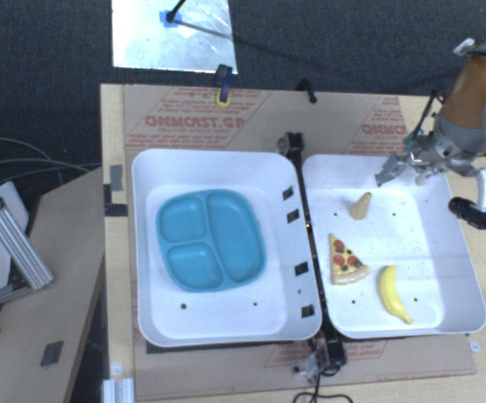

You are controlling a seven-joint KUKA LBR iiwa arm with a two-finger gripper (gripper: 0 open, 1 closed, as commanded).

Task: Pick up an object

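In the right bin (444,233) lie three toy foods: a tan cone-shaped piece (360,205) near the middle top, a pizza slice (344,260) with red toppings near the left wall, and a yellow banana (393,293) toward the front. My gripper (404,168) hangs over the far edge of the right bin, up and to the right of the cone, touching none of them. Nothing shows between its fingers.
The left bin (154,183) holds a blue divided plate (211,239). A row of black clips (297,217) runs along the seam between the bins. Cardboard (192,120) lies under both bins, and a shiny sheet (171,23) lies behind them.
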